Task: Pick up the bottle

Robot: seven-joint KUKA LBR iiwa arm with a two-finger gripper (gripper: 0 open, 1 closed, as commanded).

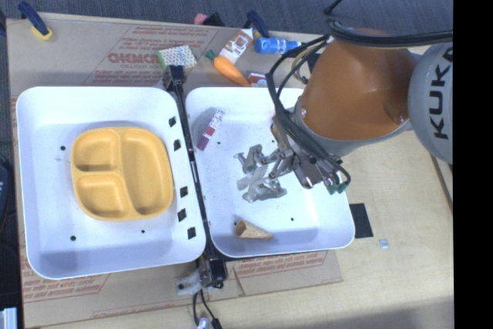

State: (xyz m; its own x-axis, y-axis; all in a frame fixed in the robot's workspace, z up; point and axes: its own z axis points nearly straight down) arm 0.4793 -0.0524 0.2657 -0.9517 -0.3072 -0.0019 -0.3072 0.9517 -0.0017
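The bottle (pixel 209 127) lies flat in the right bin (pixel 339 231), up-left, well apart from the gripper (pixel 260 173); the gripper hangs apart and empty mid-bin; it should shift up-left, straddle the bottle crosswise, then descend.

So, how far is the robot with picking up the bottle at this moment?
Done so far: the arm has reached into the right bin, and its tool is low over the bin's middle. In hand: nothing shows between the tool's parts. Left: the small bottle lies on its side near that bin's upper-left corner, apart from the tool, so the approach, grasp and lift all remain. The yellow divided tray in the left bin is not involved.
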